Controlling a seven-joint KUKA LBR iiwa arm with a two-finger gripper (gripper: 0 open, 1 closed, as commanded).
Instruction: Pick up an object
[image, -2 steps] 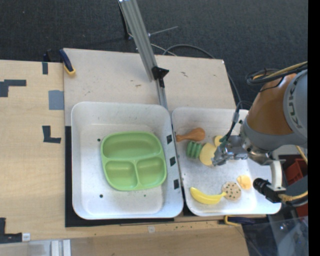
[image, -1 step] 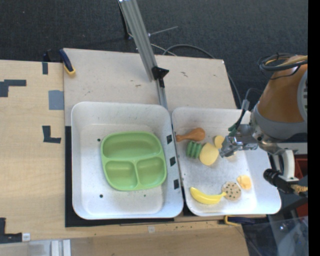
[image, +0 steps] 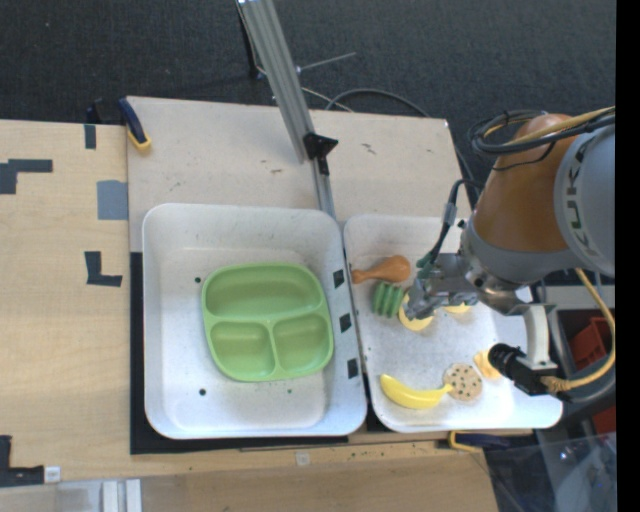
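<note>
Gripper (image: 424, 303) sits low in the right bin (image: 400, 232), right of frame centre, over a yellow piece (image: 415, 320) beside the green ridged toy (image: 388, 298); claw state cannot be determined; banana (image: 410, 393) and cookie (image: 461, 381) lie near the bin's lower edge.

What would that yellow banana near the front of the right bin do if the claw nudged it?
The banana looks like a smooth plastic toy, so probably stiff and light. Its curved shape may make it spin or slide, likely bumping the cookie beside it.
</note>
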